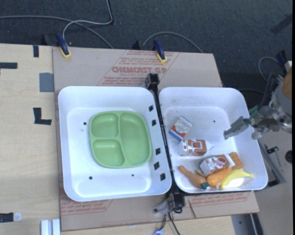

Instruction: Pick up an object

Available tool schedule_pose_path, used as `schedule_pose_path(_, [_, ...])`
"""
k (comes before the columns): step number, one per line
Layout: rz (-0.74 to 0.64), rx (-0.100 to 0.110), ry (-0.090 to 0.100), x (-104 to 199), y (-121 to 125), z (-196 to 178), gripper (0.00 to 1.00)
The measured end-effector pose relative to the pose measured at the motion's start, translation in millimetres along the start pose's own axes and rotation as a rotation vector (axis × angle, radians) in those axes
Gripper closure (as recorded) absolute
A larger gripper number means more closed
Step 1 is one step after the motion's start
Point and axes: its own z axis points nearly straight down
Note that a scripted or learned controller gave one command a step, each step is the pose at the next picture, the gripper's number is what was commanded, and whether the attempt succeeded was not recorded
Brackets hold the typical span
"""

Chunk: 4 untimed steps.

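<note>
The right bin [206,99] holds several toy food items. A small red, white and blue carton [180,128] lies near its left wall, with a brown and white carton [193,147] just below it. Piled in the near right corner are an orange and white packet [216,163], a carrot [191,176], an orange piece [214,179] and a yellow banana [235,178]. My gripper [245,129] hangs over the bin's right rim, open, with nothing between its fingers. It sits above and to the right of the pile.
A green divided plate [120,138] lies in the left bin [74,102]. Black clips run along the wall between the bins [159,131]. Both bins rest on a cardboard sheet [137,67] held by two clamps; cables trail across the dark floor behind.
</note>
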Motion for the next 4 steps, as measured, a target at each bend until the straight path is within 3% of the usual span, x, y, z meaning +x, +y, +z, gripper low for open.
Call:
schedule_pose_path(1, [0.0,0.003,0.002,49.0,-1.6,120.3,0.0])
schedule_pose_path(2, [0.0,-0.002,0.001,56.3,10.3,192.1,0.0])
schedule_pose_path(3, [0.0,-0.007,-0.002,9.4,75.7,191.3,0.0])
schedule_pose_path(4, [-0.002,-0.005,-0.001,45.6,147.4,191.9,0.0])
